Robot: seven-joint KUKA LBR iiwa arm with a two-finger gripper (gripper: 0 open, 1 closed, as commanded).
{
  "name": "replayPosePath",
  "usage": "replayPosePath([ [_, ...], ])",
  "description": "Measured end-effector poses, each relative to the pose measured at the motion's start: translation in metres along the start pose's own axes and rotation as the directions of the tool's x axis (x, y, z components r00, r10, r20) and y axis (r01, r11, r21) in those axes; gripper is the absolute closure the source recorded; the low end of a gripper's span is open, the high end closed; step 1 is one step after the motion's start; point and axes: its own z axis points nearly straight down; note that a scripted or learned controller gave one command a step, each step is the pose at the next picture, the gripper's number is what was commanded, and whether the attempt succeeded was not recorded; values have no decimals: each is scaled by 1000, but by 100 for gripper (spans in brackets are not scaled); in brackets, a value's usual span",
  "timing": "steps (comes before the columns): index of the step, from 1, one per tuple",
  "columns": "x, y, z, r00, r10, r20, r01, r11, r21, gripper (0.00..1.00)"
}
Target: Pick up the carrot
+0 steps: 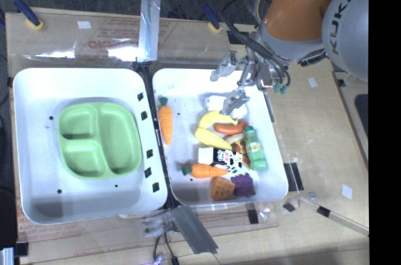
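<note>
1. Claw: two-finger metal gripper [233,83] on the grey arm [341,13], hanging over the far edge of the right shallow white bin [182,188]; fingers spread apart, nothing between them.
2. Task item: orange toy carrot with green top [165,123], lying lengthwise along the left wall of the right bin, apart from the other toys.
3. Second orange toy carrot [205,171], lying near the front edge of the same bin, beside the pile.
4. Pile: yellow plastic bananas [212,129], red sausage [229,128], green bottle [254,149], purple grapes [244,183], clustered toward the right wall.
5. Left white bin [31,195]: holds a green compartment plate [99,138].
6. Progress, as judged: no carrot grasped or lifted; approach, closing and lifting all remain.
</note>
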Motion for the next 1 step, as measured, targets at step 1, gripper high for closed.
replayPosePath([
  [1,35,26,130,989,-144,-10,144,989,-6,0],
])
